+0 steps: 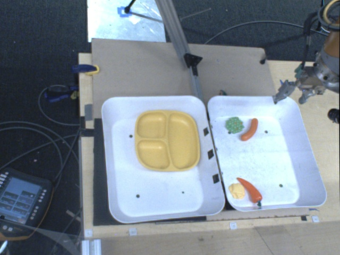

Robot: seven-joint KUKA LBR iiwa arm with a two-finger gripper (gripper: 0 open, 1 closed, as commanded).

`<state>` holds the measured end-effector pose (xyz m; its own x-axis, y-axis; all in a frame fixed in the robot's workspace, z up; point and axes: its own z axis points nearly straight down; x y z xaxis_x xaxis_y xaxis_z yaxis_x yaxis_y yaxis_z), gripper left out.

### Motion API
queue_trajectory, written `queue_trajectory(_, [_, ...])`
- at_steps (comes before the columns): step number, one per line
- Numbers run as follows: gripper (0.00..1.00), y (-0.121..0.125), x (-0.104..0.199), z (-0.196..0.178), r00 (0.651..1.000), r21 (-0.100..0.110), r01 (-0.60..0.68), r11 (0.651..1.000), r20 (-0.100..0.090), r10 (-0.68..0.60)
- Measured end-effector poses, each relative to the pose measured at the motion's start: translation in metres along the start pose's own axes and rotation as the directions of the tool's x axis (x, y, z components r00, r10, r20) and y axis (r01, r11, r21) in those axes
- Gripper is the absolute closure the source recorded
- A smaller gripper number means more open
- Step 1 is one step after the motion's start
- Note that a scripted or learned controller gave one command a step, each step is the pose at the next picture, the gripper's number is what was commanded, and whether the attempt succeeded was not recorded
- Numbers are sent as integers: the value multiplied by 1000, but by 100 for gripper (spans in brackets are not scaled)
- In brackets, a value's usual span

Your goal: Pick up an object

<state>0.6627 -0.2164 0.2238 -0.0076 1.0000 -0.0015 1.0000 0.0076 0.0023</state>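
Observation:
The right bin [297,158] holds a green broccoli-like piece [234,124] and an orange sausage [249,129] side by side near its far left. A red chili pepper [249,189] and a small yellow lump [237,191] lie at its near edge. My gripper [294,93] hovers over the bin's far right corner, well right of the sausage. Its fingers are spread open and nothing is between them.
A yellow divided plate [167,140] sits in the left bin [122,195]. A slanted grey pole [175,25] with a black clamp stands behind the bins. Cables and a handheld pendant [21,195] lie on the floor at left.

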Motion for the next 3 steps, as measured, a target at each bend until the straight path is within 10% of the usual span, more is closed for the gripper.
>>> queue_trajectory(3, [0,7,7,86,1000,3,1,1000,0,-1])
